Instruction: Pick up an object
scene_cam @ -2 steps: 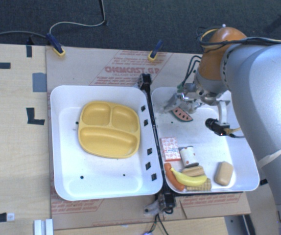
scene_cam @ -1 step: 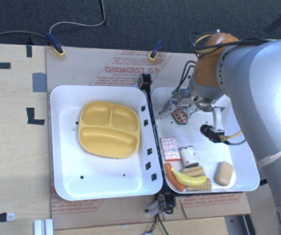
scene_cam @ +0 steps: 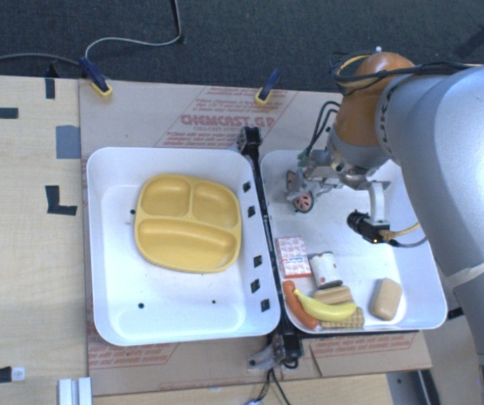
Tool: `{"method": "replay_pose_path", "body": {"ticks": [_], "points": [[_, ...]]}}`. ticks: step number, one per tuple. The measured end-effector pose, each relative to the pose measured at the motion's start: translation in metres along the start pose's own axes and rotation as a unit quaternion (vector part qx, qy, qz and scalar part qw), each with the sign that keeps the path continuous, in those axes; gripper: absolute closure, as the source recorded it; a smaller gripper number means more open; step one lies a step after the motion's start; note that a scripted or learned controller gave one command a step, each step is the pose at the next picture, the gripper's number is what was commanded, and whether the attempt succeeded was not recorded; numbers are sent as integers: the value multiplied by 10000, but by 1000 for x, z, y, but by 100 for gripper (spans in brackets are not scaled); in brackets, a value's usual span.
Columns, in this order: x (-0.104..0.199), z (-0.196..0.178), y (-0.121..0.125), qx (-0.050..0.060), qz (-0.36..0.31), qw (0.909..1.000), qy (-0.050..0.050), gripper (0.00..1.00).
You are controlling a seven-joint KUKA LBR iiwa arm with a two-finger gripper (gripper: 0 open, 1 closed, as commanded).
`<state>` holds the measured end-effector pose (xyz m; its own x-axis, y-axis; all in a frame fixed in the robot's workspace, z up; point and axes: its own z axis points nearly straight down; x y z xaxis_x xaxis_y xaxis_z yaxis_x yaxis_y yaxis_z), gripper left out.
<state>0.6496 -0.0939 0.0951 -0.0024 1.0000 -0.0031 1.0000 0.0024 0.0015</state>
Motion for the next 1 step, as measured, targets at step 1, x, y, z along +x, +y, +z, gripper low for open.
{"method": "replay_pose_path", "body": {"ticks": [1], "points": [[27,-113,-35,-2,1,10000,14,100]]}}
